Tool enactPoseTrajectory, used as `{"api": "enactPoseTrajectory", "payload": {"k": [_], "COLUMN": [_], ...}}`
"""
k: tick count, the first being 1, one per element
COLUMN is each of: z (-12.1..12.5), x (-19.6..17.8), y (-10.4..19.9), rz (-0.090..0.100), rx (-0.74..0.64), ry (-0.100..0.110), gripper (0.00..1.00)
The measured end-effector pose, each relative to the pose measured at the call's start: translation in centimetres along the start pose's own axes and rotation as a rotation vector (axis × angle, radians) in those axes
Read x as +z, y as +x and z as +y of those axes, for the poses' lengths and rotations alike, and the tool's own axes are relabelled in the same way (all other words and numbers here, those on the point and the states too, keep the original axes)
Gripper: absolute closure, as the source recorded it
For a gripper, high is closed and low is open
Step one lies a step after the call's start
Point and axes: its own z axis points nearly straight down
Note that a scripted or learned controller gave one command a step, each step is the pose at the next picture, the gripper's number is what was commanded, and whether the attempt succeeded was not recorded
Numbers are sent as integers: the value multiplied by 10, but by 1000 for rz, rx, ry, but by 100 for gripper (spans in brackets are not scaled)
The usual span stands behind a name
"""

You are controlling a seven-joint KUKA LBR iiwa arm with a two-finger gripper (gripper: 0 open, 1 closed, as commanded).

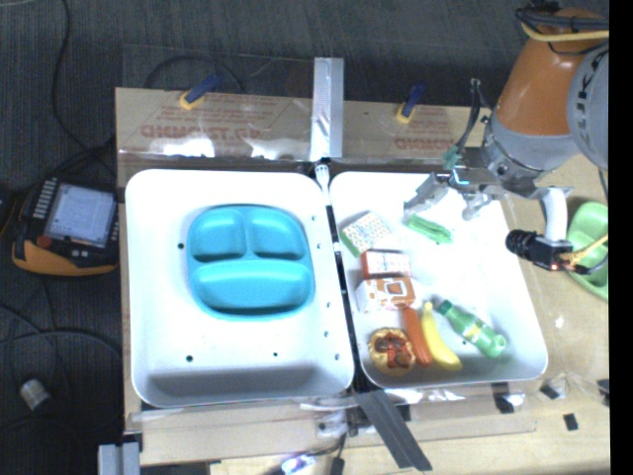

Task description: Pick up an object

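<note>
Gripper [447, 198] open above right bin [514, 295], near green flat piece [428, 229]. Blue divided tray [249, 261] inside left bin [158, 295]. Banana [441, 341], green bottle [473, 329], 2 small boxes [385, 277] lying lower.

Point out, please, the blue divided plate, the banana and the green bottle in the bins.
blue divided plate [247, 261]: camera view, on the ridge between its compartments.
banana [440, 343]: camera view, on the middle of its yellow body.
green bottle [475, 329]: camera view, on its body.

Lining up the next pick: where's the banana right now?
The banana lies in the right bin, near its front edge, between the carrot and the green bottle.
</note>
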Motion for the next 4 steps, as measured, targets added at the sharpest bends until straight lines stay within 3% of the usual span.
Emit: {"api": "enactPoseTrajectory", "payload": {"k": [1, 2, 3, 4], "z": [-80, -91, -93, -94], "x": [117, 132, 132, 133], "y": [4, -2, 5, 3], "rz": [-1, 4, -12, -1], "rx": [34, -64, -64, -2], "ry": [-12, -67, -72, -65], "gripper": [0, 0, 0, 0]}}
